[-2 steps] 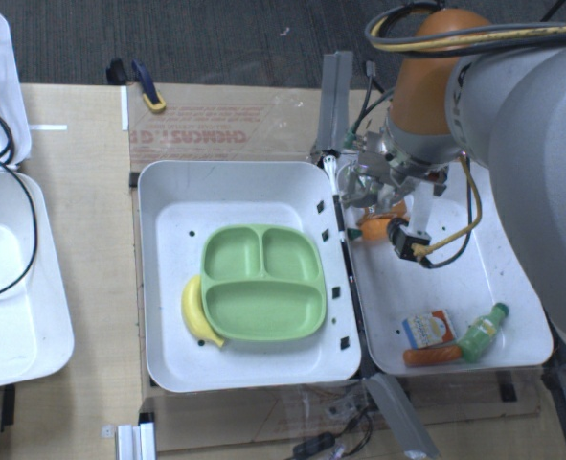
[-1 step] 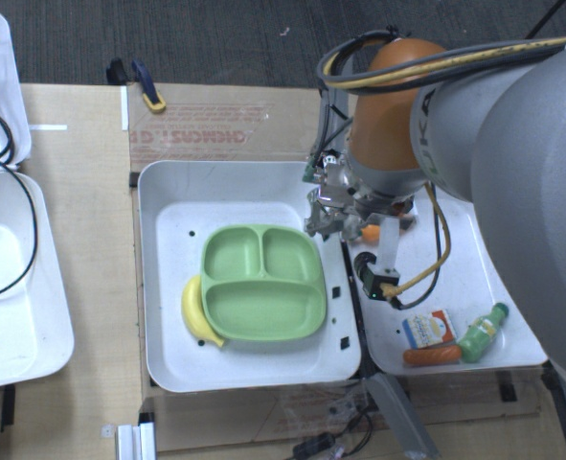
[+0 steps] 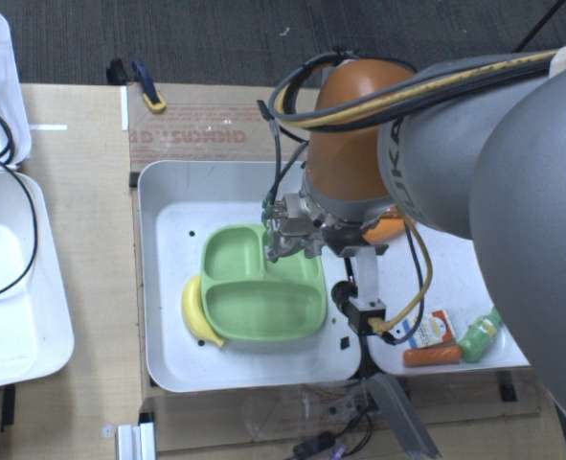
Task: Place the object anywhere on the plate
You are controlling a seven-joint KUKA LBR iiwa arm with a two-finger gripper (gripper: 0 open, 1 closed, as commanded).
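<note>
Beneath arm (image 3: 436,142) — claw (image 3: 287,242) half-hidden over plate (image 3: 261,290).

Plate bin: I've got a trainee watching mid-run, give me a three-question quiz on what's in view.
1. True or false: the banana lies on the green plate.
2. Which edge of the plate does the banana touch: A left, B right, C top?
3. What orange toy lies in the right bin near the green vegetable?

Key: 1 false, it lies in the bin beside the plate. 2 A. 3 The carrot.
</note>
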